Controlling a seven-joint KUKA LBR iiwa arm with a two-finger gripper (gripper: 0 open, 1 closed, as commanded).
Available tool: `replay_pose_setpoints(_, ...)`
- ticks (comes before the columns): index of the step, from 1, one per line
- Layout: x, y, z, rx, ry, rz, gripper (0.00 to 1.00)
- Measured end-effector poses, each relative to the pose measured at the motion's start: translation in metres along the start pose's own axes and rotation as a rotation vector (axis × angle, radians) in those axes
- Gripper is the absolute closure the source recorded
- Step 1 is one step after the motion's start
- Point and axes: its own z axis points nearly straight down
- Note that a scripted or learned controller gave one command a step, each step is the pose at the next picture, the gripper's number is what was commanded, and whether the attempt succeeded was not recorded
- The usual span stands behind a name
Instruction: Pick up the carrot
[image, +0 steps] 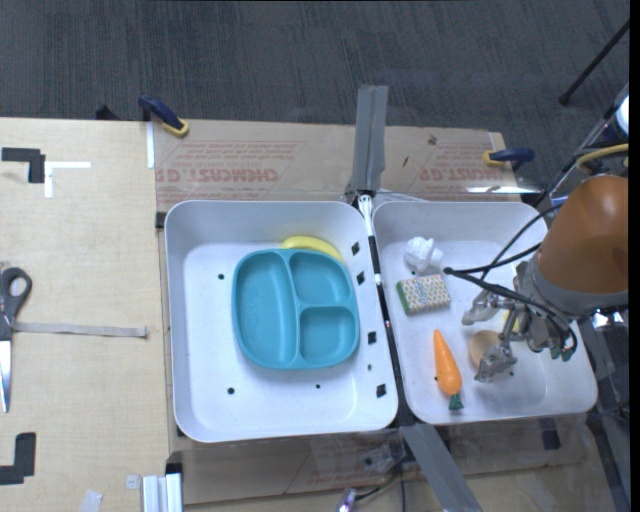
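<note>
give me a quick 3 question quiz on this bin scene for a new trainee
1. True or false: the carrot lies in the left bin.
2. Multiple choice: what sits in the left bin? A) a blue divided plate B) a pair of scissors C) a sponge
3. Short answer: on which side of the carrot, in the camera view, is the tool?

Key
1. False. It lies in the right bin, green end toward the near rim.
2. A. A yellow object peeks out behind it.
3. To its right, apart from it, low over the bin floor.
</note>
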Motion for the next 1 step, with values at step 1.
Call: replay_pose_setpoints(1, 0.0075, 0.0576, 0.0079, -0.001, 0.0, 0.026, 0.0)
